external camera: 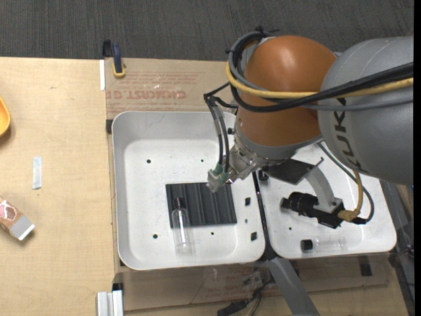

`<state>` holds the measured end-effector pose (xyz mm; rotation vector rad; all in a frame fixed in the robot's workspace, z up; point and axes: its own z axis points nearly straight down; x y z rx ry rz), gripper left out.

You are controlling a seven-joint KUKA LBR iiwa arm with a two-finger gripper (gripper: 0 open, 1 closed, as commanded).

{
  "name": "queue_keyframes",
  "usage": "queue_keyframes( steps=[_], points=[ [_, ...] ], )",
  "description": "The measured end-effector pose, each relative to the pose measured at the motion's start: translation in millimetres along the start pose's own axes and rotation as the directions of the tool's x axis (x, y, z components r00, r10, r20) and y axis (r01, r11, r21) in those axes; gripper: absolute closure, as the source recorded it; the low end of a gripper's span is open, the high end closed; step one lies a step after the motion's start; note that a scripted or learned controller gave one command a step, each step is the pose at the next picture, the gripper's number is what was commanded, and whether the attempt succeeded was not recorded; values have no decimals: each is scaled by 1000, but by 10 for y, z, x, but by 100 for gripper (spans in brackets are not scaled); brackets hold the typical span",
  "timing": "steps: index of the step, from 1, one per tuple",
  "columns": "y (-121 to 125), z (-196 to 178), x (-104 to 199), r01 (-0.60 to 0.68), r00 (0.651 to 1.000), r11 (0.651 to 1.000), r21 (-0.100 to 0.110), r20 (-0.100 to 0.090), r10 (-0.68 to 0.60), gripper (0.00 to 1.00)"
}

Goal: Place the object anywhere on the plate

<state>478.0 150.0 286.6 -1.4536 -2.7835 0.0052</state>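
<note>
A dark ribbed rectangular plate (204,204) lies flat in the left bin (131,176), toward its right side. A clear tube (180,228) lies along the plate's left edge, its upper end over the plate and its lower end on the white bin floor. A second clear tube with a black cap (323,244) lies near the front of the right bin (375,236). My gripper (218,178) hangs under the large orange wrist band, just above the plate's upper right corner and well apart from both tubes. The wrist hides most of it.
The arm's grey and orange bulk covers the back of the right bin and the divider between the bins. A cardboard sheet (158,87) lies behind the bins. On the wooden bench to the left are a small white strip (37,173) and a wrapped packet (14,219).
</note>
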Motion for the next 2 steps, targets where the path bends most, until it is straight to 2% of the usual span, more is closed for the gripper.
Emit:
queue_keyframes(
  steps=[1, 2],
  points=[
    [356, 0, 510, 148, 989, 989, -2, 1, -148, 100],
    [356, 0, 509, 148, 989, 989, -2, 1, -148, 0]
  ],
)
